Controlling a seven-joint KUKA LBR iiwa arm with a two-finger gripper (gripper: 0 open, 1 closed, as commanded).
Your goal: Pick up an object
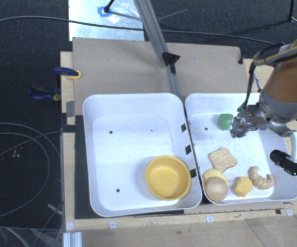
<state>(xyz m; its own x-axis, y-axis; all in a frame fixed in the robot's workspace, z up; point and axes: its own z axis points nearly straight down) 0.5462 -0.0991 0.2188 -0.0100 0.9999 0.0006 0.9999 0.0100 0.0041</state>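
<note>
No words or labels can be read on anything here. The gripper (pixel 239 128) is low in the right bin (pixel 200 103), just to the right of a small green block (pixel 225 121). It is very near the block, maybe touching it, but nothing sits between its fingers, and I cannot tell if the fingers are spread or pressed together because they look dark and small. The grey arm (pixel 287 89) with its orange band reaches in from the right. Closer to the front of the same bin lie a slice of toast (pixel 222 159), a round bread roll (pixel 216 186), a yellow chunk (pixel 243 186) and a croissant (pixel 261 178). The roll and the toast are close together. The left bin (pixel 112 107) holds a yellow bowl (pixel 167 177) near its front right corner. Both bins sit side by side on the brown worktop (pixel 123 66).
</note>
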